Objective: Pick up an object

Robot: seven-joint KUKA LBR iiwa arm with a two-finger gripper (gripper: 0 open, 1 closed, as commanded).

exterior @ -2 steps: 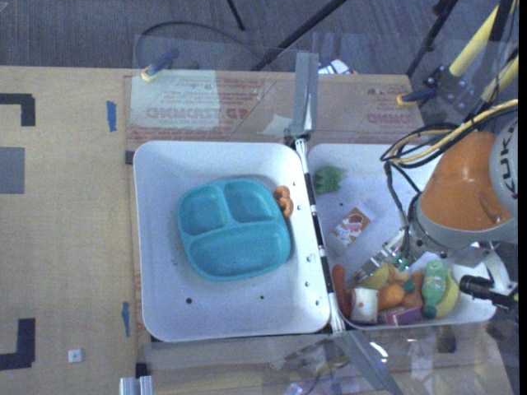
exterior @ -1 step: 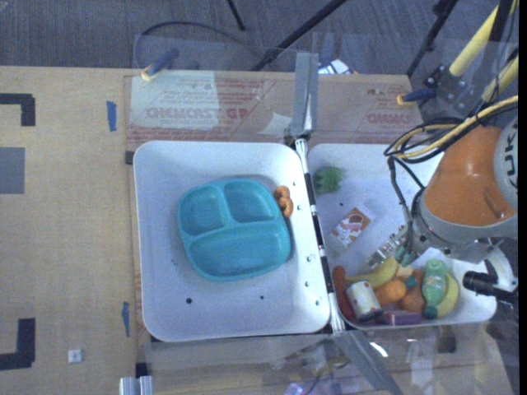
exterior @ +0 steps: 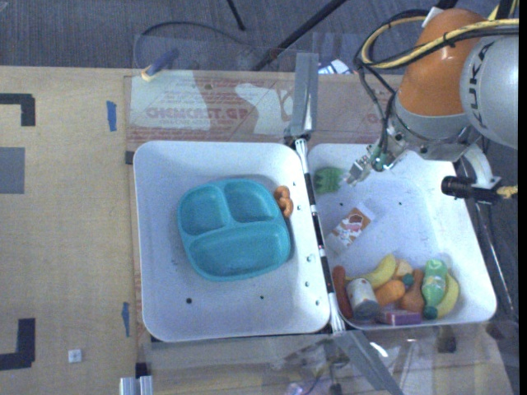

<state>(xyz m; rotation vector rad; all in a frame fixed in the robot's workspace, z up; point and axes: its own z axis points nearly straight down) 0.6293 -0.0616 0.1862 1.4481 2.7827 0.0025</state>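
The gripper [exterior: 368, 167] hung over the upper left part of the right bin [exterior: 461, 220], its thin fingers [exterior: 359, 171] slightly apart and clamped on nothing. Just left of the fingers lay a small, soft-looking green object [exterior: 327, 178], too blurred to show which way it pointed. Below the fingers a flat packet [exterior: 350, 225] rested at a slant, long axis running upper right to lower left. Farther below, toy food clustered: a curved yellow banana [exterior: 380, 270], a green bottle [exterior: 434, 286], a can [exterior: 361, 297]. Well left, a glossy blue divided plate [exterior: 235, 229] filled the left bin [exterior: 156, 220].
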